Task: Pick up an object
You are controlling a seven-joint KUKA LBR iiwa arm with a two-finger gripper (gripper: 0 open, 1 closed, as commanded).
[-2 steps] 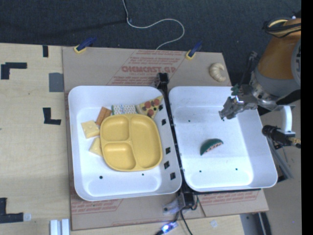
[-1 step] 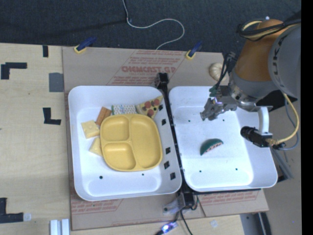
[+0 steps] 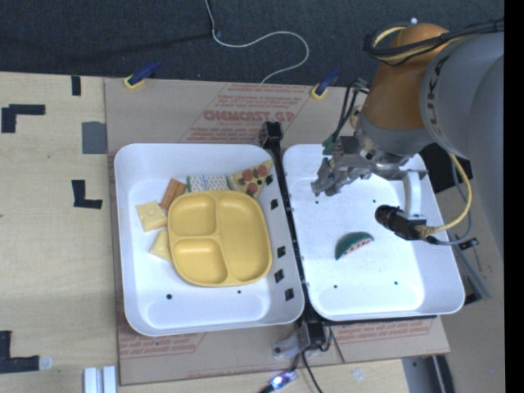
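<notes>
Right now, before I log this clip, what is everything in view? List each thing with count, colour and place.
Bins: two, white, side by side on the bench.
Divided plate: one, yellow, middle of the left bin.
Small toy food pieces: several, tan, orange and mixed colours, partly under the plate along its left and far edges; exact count unclear.
Watermelon slice: one, green with red, lying in the right bin.
Cardboard sheet: one, brown with red print, under the bins.
Clips: two, blue and yellow, at the cardboard's far corners.
Cable: one, white, on the dark cloth beyond.
Arm: one, grey and orange, from the right.
Hand: one, grey, over the right bin's far part, apart from the slice.
</notes>
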